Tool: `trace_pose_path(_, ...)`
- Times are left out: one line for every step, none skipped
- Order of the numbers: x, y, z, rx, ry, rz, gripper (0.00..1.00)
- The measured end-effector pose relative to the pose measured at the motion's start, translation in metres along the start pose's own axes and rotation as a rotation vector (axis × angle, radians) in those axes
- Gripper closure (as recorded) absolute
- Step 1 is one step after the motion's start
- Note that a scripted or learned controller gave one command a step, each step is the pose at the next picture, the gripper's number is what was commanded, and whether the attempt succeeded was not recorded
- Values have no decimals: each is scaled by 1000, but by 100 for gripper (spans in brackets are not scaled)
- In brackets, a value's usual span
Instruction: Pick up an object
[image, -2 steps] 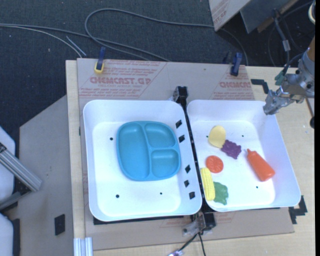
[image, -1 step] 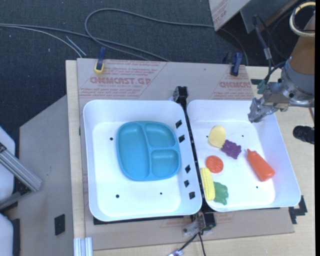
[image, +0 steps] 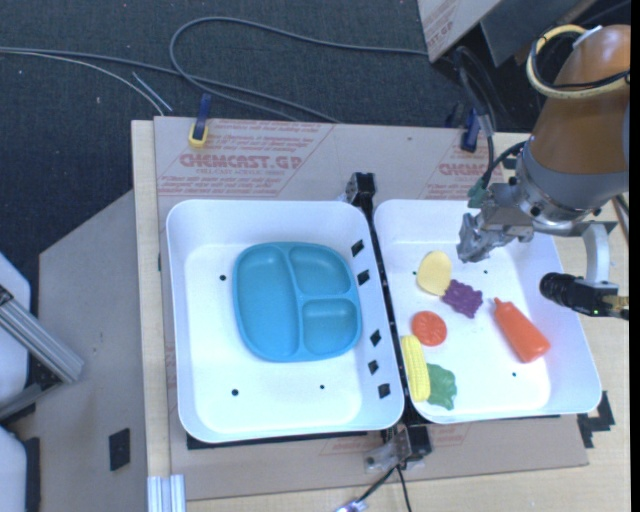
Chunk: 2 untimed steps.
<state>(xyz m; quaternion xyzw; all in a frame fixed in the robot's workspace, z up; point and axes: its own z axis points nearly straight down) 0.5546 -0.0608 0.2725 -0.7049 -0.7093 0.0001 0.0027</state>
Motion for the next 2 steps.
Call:
trace_pose_path(54,-12,24,1,-1,0,100)
trace_pose_path(105,-33,45,2,-1,2,100)
